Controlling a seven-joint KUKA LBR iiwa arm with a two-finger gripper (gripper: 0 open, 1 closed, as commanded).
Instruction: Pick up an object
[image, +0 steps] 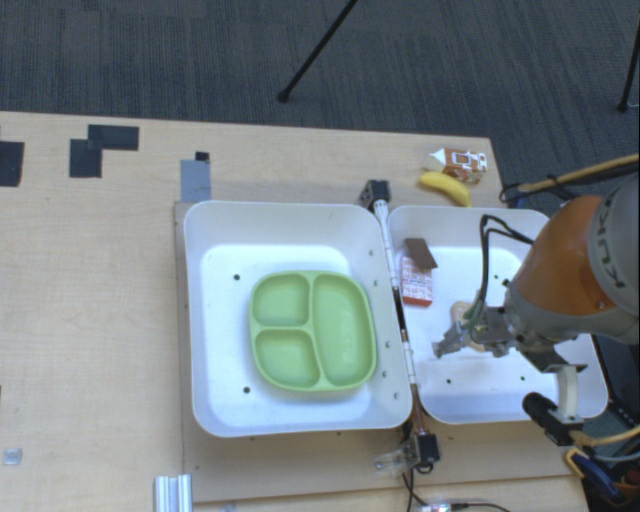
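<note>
The claw (452, 340) hangs low inside the right bin (440, 392), at 9 o'clock from the orange band (560, 262); whether it is parted or closed cannot be told, and nothing shows between its tips. A red-and-white packet (416, 280) lies at 11 o'clock from it, a brown piece (419, 252) touching the packet's far end. The left bin (215, 300) holds a green divided plate (311, 331). On the wooden surface (90, 330), at 12 o'clock beyond the right bin, lie a banana (445, 186) and a small carton (463, 161). Dark carpet (200, 55) lies beyond.
</note>
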